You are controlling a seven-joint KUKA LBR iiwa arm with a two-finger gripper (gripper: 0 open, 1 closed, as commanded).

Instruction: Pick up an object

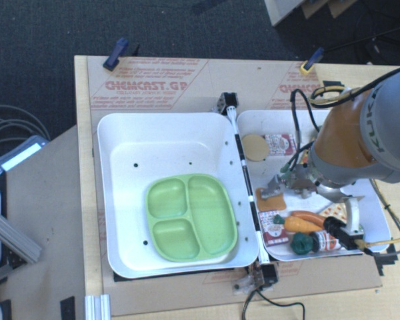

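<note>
Hand point(275, 191) low in right bin point(380, 209), centre-right of frame — grip state impossible to tell; green tray point(190, 217) lying in left bin point(120, 145).

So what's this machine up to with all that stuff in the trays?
A grey and orange robot arm reaches from the right into the right bin, trying to pick up an object. Its gripper is low over the clutter near the bin's left wall. Toy food lies there: a carrot, a green vegetable, a round tan cookie. Nothing visibly sits between its fingers. The left bin holds a green divided plate.
</note>
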